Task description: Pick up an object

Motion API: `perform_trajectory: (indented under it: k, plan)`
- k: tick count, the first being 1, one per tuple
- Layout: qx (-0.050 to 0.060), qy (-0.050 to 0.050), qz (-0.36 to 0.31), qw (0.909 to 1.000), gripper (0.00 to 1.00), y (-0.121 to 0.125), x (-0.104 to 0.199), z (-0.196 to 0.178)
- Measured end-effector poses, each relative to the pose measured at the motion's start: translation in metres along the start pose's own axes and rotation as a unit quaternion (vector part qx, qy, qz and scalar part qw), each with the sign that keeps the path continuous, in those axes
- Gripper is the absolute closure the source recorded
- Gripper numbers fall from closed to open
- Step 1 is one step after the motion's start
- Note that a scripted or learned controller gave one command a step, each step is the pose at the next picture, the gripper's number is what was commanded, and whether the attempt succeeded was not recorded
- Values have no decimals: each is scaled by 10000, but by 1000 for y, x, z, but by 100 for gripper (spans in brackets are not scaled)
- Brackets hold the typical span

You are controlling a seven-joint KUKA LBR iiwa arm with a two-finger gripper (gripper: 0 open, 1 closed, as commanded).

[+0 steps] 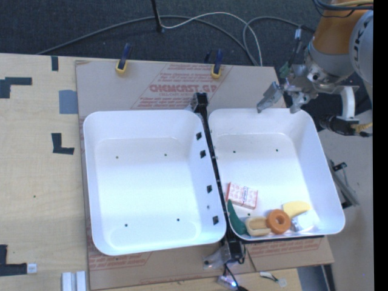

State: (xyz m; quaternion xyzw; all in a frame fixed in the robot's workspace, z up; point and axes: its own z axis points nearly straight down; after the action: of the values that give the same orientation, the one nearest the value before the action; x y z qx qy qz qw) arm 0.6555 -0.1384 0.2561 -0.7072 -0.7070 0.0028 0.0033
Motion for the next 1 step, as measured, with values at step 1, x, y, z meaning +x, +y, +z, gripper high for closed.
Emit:
perform_trajectory:
  k: [1]
  plan:
    - [-43, -4, -4, 10000, 0, 1, 0, -5]
